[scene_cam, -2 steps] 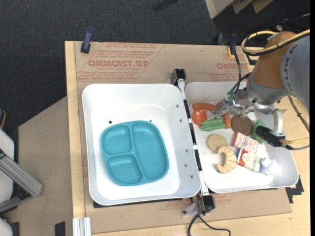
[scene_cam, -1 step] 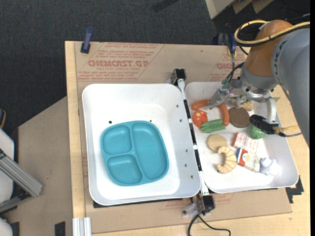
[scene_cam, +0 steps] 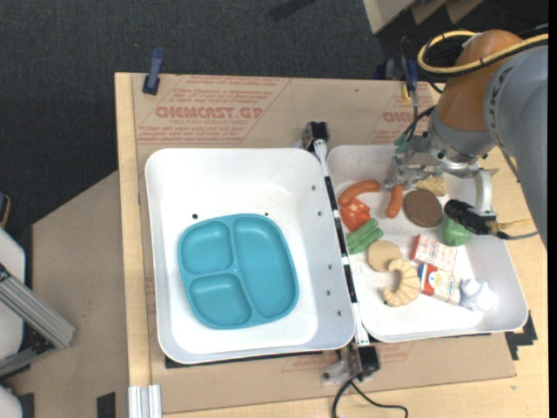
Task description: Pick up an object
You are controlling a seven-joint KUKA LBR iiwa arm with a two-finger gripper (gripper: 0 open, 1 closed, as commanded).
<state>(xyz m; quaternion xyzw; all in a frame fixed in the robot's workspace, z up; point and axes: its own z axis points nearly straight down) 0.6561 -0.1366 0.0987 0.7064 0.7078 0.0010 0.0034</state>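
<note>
Whether the jaws stand spread or pressed together cannot be told from the camera view: the gripper (scene_cam: 409,171) hangs low over the far edge of the right bin (scene_cam: 505,307), and the grey wrist with its metal fittings covers the tip, so nothing can be seen pinched and no hold can be claimed. By my judgement the step in hand is the reach or descent onto a target, with the grasp itself not yet shown. Just beneath and beside the tip lie a small orange sausage (scene_cam: 395,201) and a second orange sausage (scene_cam: 359,190) nearer the bin's left edge, with a brown round patty (scene_cam: 423,207) touching or nearly touching the first. Toward the middle sit a red piece (scene_cam: 354,213), a green bean pod (scene_cam: 364,234), a tan round biscuit (scene_cam: 381,254) and a ridged croissant-like pastry (scene_cam: 402,284); a small carton (scene_cam: 436,268) lies toward the near right corner and a green item (scene_cam: 454,231) near the right edge. The left bin (scene_cam: 165,181) carries a blue divided plate (scene_cam: 237,270) near its centre. The next move seems to call for settling squarely over one piece, likely the sausage below the tip, closing on it without catching the patty alongside, then lifting straight up to prove the hold.
</note>
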